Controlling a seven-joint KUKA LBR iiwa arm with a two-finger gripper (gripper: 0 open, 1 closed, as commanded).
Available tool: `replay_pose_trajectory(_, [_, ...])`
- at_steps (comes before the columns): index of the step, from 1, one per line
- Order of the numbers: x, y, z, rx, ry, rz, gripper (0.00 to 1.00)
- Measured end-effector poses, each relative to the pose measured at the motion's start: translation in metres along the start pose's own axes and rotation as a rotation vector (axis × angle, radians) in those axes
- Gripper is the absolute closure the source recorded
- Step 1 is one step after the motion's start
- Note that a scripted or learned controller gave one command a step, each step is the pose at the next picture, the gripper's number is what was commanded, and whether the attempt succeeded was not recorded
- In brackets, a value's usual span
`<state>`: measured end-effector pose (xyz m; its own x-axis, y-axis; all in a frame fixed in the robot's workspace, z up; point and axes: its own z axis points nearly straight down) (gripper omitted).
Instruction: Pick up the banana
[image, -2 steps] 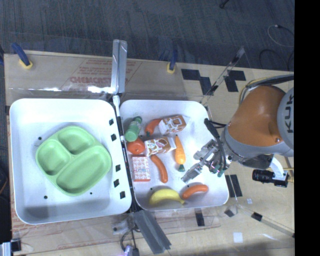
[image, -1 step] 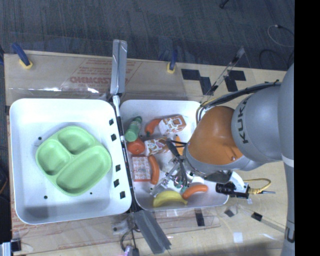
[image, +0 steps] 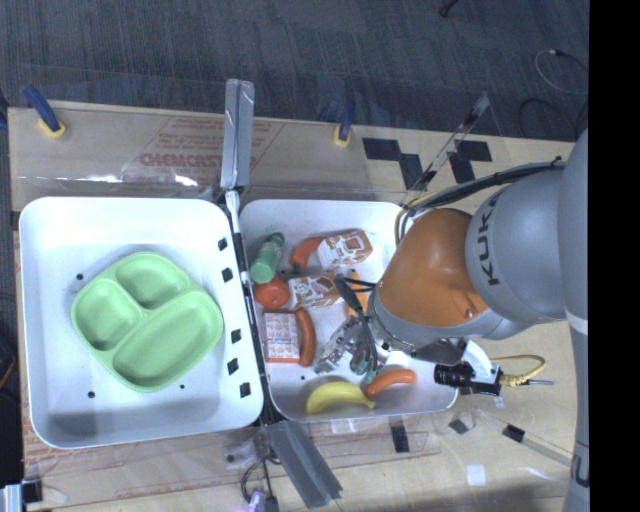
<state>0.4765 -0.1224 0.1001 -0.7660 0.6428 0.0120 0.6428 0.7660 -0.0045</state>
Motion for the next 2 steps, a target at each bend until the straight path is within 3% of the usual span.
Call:
replay_pose_trajectory(1, [-0.015, -0.018, 0.006, -0.003, -0.005, 0.036, 1.00])
replay_pose_trajectory(2, [-0.022, 0.083, -0.089, -0.003, -0.008, 0.291, 1.00])
